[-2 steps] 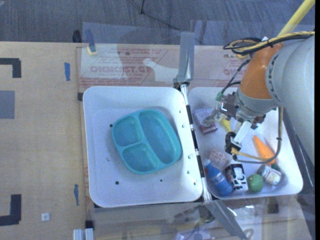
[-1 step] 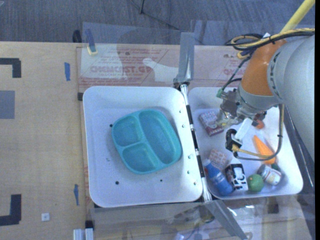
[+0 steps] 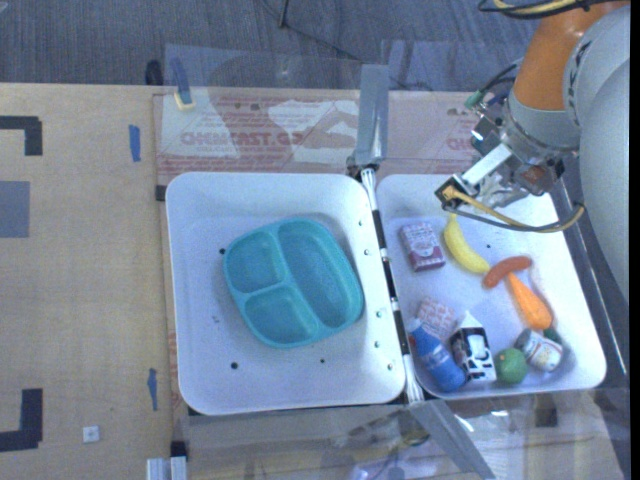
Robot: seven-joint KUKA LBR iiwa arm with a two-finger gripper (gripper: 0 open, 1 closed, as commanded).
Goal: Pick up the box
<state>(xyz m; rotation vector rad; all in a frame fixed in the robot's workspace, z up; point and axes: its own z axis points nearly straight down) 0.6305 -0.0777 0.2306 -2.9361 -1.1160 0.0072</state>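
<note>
Arm (image 3: 590, 78) cut off at frame edge | box (image 3: 422, 246) nxt to banana (image 3: 464, 248)

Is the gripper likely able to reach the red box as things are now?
Probably yes. The red box lies with its top uncovered, and the gripper is over the same bin. The banana lies close beside it and may crowd the grasp.

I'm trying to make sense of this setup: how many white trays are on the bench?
2. The left bin holds a teal divided plate; the right bin, beside it, holds a small red box, a banana and more. None seems hidden.
</note>
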